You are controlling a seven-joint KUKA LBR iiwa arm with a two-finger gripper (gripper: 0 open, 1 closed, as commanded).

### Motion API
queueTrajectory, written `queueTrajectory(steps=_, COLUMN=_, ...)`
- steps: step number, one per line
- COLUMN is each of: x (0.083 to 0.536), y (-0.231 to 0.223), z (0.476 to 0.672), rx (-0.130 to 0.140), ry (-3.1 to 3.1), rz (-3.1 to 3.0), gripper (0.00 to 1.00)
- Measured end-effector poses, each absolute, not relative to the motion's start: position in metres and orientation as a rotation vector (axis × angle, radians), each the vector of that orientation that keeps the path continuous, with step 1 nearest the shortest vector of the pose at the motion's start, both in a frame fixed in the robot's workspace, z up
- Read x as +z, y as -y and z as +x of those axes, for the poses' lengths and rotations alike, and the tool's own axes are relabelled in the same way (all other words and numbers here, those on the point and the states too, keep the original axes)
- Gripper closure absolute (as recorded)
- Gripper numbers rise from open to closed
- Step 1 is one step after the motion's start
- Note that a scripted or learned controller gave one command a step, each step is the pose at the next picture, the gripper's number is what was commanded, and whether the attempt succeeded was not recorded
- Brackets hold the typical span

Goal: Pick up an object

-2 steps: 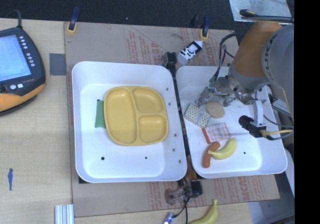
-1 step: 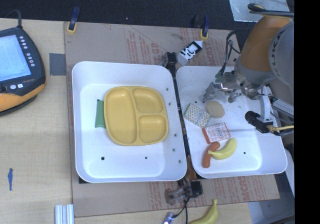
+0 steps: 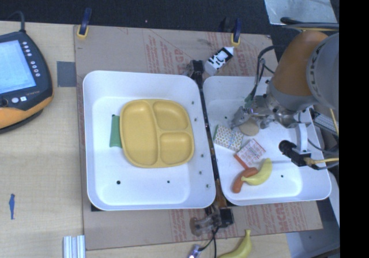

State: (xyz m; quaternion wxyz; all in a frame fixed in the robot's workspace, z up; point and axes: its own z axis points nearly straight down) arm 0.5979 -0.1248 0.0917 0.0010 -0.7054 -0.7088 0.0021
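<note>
Camera view: wooden bench point(image 3: 40, 164), cardboard sheet point(image 3: 167, 49) under two white bins point(image 3: 95, 135); tool point(image 3: 249, 121) state unclear.

Bins point(image 3: 98, 135) – smooth white plastic, slight gloss. Tray point(image 3: 155, 133) – matt yellow plastic. Bench point(image 3: 40, 182) – pale wood grain; cardboard point(image 3: 167, 49) beneath, brown, matt, printed.

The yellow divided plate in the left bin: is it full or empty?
Empty. The yellow plate lies flat in the left bin, and its three compartments show only bare yellow.
</note>
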Motion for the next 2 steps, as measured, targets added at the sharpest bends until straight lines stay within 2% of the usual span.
queueTrajectory(steps=1, x=0.103, y=0.126, z=0.599, rx=0.009, ry=2.229, rz=-2.212, gripper=1.0)
queueTrajectory(steps=2, x=0.193, y=0.037, z=0.623, rx=-0.001, ry=2.227, rz=-2.213, gripper=1.0)
